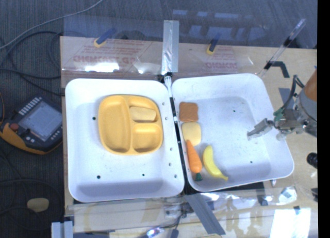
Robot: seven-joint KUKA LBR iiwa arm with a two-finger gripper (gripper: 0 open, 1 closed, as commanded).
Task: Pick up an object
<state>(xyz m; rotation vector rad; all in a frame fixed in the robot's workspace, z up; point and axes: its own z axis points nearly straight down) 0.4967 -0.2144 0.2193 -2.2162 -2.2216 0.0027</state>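
Observation:
In the right bin point(242, 84), along its left wall, lie a brown square toast piece point(188, 111), a pale yellow lump point(191, 131), an orange carrot point(194, 158) and a yellow banana point(213, 162). My gripper point(269, 131) hangs over the right side of this bin, well to the right of these items. It is open, with nothing between its fingers point(256, 129). The left bin point(82, 170) bears a yellow divided plate point(117, 126) with a tan food piece point(143, 113) in its upper right compartment.
A pendant with a screen point(32, 123) lies on the floor to the left. Clear plastic sheeting with blue and yellow clips point(105, 36) lines the bench behind the bins. The middle of the right bin is bare white floor.

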